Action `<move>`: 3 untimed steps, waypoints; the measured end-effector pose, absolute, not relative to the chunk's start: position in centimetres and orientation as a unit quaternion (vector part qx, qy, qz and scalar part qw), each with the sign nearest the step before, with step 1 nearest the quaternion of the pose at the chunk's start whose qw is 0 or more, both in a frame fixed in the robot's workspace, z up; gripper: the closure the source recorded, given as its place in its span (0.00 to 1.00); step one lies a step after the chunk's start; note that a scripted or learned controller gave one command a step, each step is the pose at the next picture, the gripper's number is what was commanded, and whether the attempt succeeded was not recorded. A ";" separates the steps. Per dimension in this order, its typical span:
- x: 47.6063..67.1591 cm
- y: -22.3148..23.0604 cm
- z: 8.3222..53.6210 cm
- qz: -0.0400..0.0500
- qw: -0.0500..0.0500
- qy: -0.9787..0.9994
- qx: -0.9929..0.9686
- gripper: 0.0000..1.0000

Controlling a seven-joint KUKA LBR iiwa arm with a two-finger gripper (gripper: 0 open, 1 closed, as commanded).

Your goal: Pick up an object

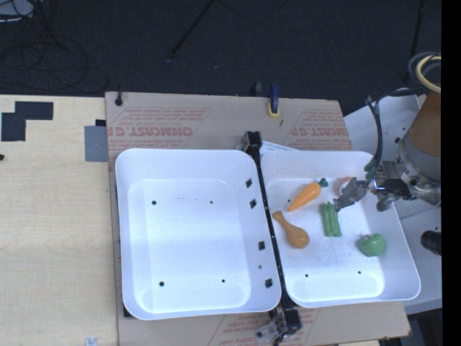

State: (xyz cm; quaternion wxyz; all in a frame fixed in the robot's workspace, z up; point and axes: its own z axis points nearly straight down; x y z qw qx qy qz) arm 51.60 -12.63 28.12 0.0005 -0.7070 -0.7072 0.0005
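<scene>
Your gripper [348, 194] hangs over the right bin [403, 280]; you cannot tell its state. Just below lies a green stick [330, 220], beside 1 carrot [305, 194].

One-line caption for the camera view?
Gripper over the right bin, above green block, near toy carrot.

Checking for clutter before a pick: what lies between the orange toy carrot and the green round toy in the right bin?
In the camera view, the green stick-shaped toy lies between the orange toy carrot and the green round toy.
</scene>
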 end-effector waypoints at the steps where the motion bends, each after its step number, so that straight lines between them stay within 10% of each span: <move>1: 58.7 -19.7 22.5 0.002 0.001 -0.706 -0.708 0.00; 2: 54.4 -14.5 13.3 0.003 0.008 -0.708 -0.706 0.00; 3: 62.8 -20.5 14.0 0.000 -0.003 -0.708 -0.706 0.00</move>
